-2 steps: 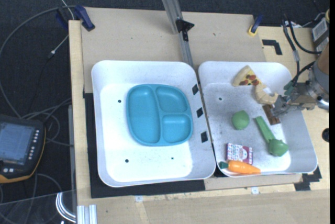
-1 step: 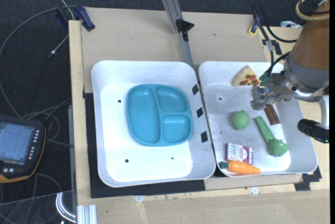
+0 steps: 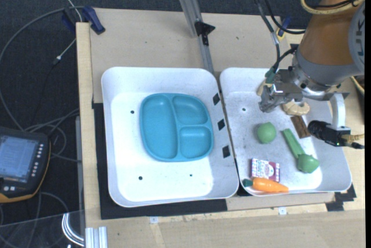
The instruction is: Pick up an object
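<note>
Fingers: whether spread or closed cannot be told. Gripper (image 3: 271, 101) hangs over the right bin (image 3: 243, 81), above the ball (image 3: 266, 132).

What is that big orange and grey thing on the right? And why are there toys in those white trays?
That big thing is a robot arm. It reaches in from the right, and the picture comes from one camera up above the bench, looking down at a slant. At the arm's end is its gripper, a little metal hand with two fingers. It hangs over the right white bin, above the toys.

In that bin lie a green ball, a green scoop-like toy, an orange toy carrot, a small pink and white box and a brown and tan piece partly tucked under the arm. The left white bin holds a blue divided plate.

The robot's job is to pick one thing up. From here I cannot tell whether its fingers are open or shut.
</note>
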